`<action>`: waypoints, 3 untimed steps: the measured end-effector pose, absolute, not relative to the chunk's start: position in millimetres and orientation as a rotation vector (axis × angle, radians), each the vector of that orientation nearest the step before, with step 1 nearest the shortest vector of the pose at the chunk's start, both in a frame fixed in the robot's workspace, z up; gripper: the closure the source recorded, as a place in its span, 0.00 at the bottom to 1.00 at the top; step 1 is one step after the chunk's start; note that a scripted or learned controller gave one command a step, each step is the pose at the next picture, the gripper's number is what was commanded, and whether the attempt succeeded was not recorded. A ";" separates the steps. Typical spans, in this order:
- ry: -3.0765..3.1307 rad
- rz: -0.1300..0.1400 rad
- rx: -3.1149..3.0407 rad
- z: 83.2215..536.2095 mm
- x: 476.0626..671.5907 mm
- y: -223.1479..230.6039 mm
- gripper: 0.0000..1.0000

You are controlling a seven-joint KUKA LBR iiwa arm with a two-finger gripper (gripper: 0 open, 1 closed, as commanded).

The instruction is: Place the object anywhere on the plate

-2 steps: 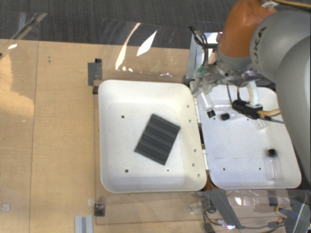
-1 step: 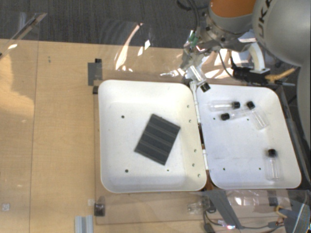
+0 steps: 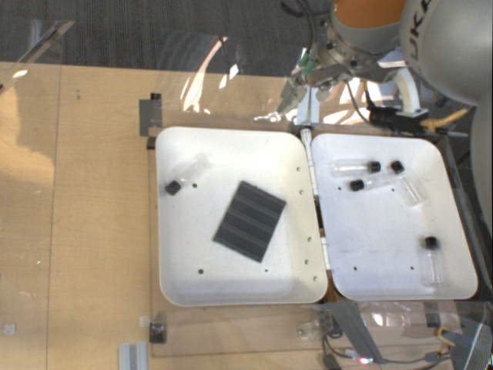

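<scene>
A dark grey ribbed rectangular plate (image 3: 249,220) lies tilted in the middle of the left bin (image 3: 181,276). A clear vial with a black cap (image 3: 182,177) lies near that bin's back left corner, apart from the plate. Several more clear vials with black caps lie in the right bin (image 3: 385,284): two (image 3: 362,166) (image 3: 368,182) at the back, one (image 3: 407,183) beside them, one (image 3: 433,257) near the right wall. My gripper (image 3: 303,97) hangs above the back rim where the two bins meet, well clear of the plate and the vials.
The grey arm with its orange band (image 3: 370,2) fills the top right, with cables (image 3: 400,118) trailing over the right bin's back edge. Bare wooden bench (image 3: 77,206) lies left of the bins. Wiring and brackets (image 3: 362,338) sit along the front edge.
</scene>
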State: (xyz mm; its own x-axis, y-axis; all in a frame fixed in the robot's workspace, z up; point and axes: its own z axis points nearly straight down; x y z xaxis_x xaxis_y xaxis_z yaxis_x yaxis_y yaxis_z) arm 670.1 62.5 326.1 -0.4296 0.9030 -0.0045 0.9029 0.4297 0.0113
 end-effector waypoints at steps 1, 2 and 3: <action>2.130 0.003 2.309 192.6 652.9 108.9 0.00; 2.135 0.009 2.299 204.3 654.3 110.1 1.00; 2.390 0.012 2.030 267.6 669.7 170.5 1.00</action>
